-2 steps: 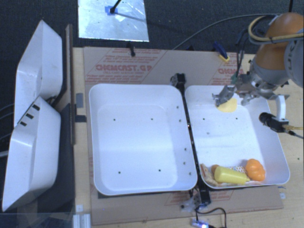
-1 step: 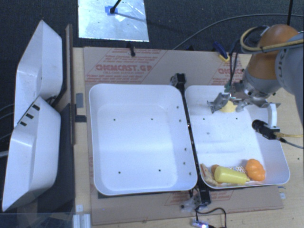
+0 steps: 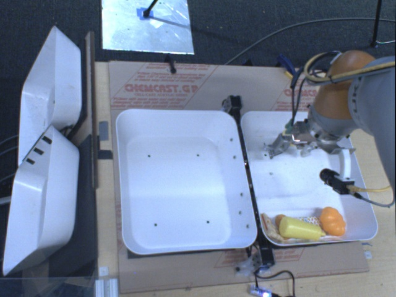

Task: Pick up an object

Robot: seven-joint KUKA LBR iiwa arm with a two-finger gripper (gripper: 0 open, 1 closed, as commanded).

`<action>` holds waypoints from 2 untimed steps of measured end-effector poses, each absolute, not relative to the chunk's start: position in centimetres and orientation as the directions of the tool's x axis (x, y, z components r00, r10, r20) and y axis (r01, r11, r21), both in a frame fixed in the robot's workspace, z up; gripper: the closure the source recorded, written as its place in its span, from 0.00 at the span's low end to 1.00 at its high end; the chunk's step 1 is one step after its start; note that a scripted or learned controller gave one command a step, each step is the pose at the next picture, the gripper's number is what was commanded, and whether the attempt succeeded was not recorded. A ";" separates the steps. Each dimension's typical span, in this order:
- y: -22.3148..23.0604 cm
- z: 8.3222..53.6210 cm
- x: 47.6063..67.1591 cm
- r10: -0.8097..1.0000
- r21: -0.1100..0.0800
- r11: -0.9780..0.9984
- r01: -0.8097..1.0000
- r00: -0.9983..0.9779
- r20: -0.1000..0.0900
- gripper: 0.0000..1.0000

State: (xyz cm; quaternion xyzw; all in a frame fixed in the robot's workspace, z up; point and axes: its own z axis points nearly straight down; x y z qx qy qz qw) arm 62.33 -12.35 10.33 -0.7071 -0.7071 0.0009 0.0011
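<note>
Several small objects lie along the front edge of the right bin (image 3: 371,228): a yellow elongated object (image 3: 300,228), an orange round one (image 3: 333,221), a tan piece (image 3: 270,224) at the left end, and a pale patterned piece (image 3: 307,218) behind the yellow one. My gripper (image 3: 272,150) hangs over the back half of the same bin, pointing left toward the divider. It is well apart from the objects, which sit nearer the camera. The bin floor under it is bare white, and nothing shows in its grasp.
The left bin (image 3: 179,178) sits beside the right one, with a black divider rail (image 3: 246,166) between them. A black cable fitting (image 3: 331,179) hangs from the arm over the right bin. Two white lids (image 3: 43,166) lean at the far left.
</note>
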 end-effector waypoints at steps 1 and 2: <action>-12.3 8.3 62.3 1.000 0.000 0.000 1.000 0.000 0.000 0.00; -12.4 9.5 62.4 1.000 0.002 0.000 1.000 0.000 0.000 1.00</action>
